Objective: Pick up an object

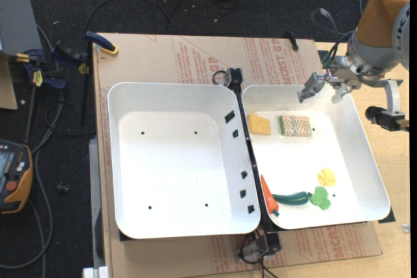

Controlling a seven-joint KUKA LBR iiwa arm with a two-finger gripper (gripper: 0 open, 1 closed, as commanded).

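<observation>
- The hand (326, 88) hangs open and holding nothing over the right bin's (365, 159) far edge.
- That bin holds a yellow wedge (259, 124) beside a speckled sponge block (296, 125).
- Nearer lie a carrot (269, 195), green pepper (291, 198), green leafy toy (320, 198) and yellow piece (326, 177).
- The left bin (130, 104) sits alongside on the desk (169, 55).

Bench surroundings, seen from above

A cardboard sheet (195, 55) with red print lies under the bins. Blue-and-yellow clamps (101, 43) grip its far-left corner. Black cables (45, 133) trail across the dark floor beside an orange-edged device (14, 176) at left.
</observation>
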